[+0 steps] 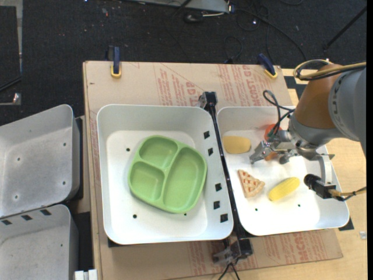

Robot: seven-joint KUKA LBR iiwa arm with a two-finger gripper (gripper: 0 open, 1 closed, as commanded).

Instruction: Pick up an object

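The right bin (303,217) holds a pale yellow rounded piece (236,144) at its back left. A waffle-patterned wedge (250,184) and a yellow corn cob (284,188) lie nearer the front. A small orange-red object (271,130) peeks out at the back, partly hidden by the wrist. My gripper (263,153) hangs low over the middle of this bin, just right of the yellow piece and behind the wedge. Nothing shows in its grasp.
A green divided plate (168,173) lies in the left bin (116,214). A black divider (217,150) runs between the two bins. The grey arm with its orange band (317,107) covers the right bin's back right. Grey trays (35,156) sit off the bench to the left.
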